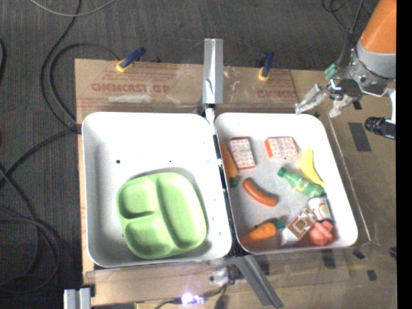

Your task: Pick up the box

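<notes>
Left bin (96,192): shallow and white, carrying a green divided plate (162,215) that lies flat toward its near side, likely set there as a place to put things down.
Divider (213,69): a metal strip clamped at the far edge of the table (148,85), standing where the two bins meet and probably fixing them in place.
Right bin (335,153): holds the loose toy food, scattered so that each piece can be reached from above.
Boxes: a small printed box (241,152) lies flat in the far-left part of the right bin, beside an orange carrot (228,163); a second box (281,148) lies just to its right, near a banana (311,166).
Other items: a sausage (259,193), a green bottle (300,181) and a second carrot (262,232) sit nearer the camera.
Gripper (320,102): fingers spread apart and holding nothing, poised above the far-right corner of the right bin.
Box relative to gripper: both boxes lie left of it and nearer the camera, the second one closer.
</notes>
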Controlling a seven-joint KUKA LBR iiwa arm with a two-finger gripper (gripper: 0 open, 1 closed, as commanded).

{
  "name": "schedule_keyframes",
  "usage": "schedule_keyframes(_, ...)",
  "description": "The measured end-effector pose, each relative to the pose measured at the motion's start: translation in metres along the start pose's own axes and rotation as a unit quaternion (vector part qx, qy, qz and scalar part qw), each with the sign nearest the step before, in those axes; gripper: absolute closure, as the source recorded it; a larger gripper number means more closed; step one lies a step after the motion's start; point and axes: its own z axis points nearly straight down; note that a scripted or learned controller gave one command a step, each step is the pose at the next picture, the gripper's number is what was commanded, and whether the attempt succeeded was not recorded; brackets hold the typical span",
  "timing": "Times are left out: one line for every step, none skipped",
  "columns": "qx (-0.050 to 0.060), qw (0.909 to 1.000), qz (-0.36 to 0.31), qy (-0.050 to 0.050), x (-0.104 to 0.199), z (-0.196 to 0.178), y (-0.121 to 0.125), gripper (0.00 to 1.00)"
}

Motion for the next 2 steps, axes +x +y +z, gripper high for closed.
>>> schedule_keyframes(0.000, 0.9935, -0.114, -0.002, -0.018, -0.056, -0.035, 0.00)
schedule_keyframes(0.000, 0.9820, -0.189, 0.000, 0.015, 0.054, -0.011, 0.00)
